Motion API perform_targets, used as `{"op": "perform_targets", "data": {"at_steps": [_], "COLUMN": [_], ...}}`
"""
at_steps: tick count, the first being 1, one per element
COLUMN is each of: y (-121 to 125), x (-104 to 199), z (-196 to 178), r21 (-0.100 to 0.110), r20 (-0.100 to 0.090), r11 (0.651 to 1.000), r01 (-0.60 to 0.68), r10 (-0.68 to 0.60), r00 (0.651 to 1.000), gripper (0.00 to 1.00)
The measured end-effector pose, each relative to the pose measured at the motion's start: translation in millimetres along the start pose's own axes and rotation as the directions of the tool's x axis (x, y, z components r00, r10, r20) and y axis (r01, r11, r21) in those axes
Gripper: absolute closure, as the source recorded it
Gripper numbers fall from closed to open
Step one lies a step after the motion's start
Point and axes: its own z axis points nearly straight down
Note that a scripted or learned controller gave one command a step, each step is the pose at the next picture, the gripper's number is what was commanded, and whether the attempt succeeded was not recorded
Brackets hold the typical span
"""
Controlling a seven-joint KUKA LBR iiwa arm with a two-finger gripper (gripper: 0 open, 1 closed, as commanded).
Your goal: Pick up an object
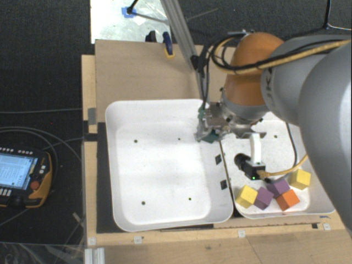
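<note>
Left bin point(159, 164) bare. Gripper point(209, 130) hangs over the rim between bins; finger state cannot be told. Right bin point(275, 133) holds blocks point(272, 194) near its front corner, well apart from gripper. Judged: approach step; next move calls for reaching toward them.

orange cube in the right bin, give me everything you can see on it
The orange cube looks like a small solid block, matte, maybe foam or wood. It sits tilted in the near corner of the right bin, resting on the bin floor. It seems to touch a purple cube behind it; a second purple cube lies to its left, contact unclear. The pincer is well away, over the divide between the bins.
</note>
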Motion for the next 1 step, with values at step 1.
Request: {"op": "perform_targets", "data": {"at_steps": [1], "y": [-44.8], "x": [-27.4], "z": [0.0], "r21": [0.002], "r20": [0.004], "r11": [1.0], "r01": [-0.013], "r10": [0.013], "r00": [1.0], "gripper": [1.0]}}
